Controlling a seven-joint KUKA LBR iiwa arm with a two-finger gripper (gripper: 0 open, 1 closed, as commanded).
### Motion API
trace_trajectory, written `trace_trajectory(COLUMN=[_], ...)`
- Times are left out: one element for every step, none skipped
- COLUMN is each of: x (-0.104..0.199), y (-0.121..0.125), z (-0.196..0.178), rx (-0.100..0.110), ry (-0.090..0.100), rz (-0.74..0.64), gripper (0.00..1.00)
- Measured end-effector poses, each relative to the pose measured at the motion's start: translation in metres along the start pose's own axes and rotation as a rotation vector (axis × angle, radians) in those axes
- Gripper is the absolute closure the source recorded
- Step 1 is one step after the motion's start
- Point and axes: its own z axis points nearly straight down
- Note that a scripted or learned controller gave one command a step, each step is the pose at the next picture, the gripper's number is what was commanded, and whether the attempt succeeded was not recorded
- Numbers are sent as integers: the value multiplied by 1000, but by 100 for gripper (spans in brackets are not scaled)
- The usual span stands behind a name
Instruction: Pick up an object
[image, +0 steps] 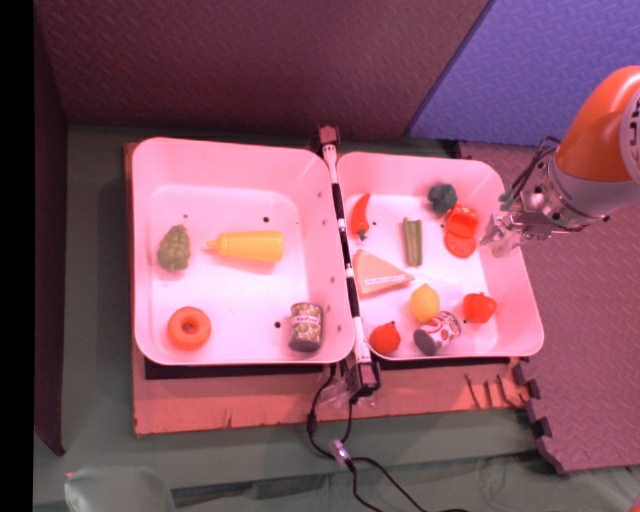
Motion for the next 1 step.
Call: trace_trajectory(x=[1], y=[0], z=[-46], rx=[0], ry=[0], rz=[-1], gripper=[100])
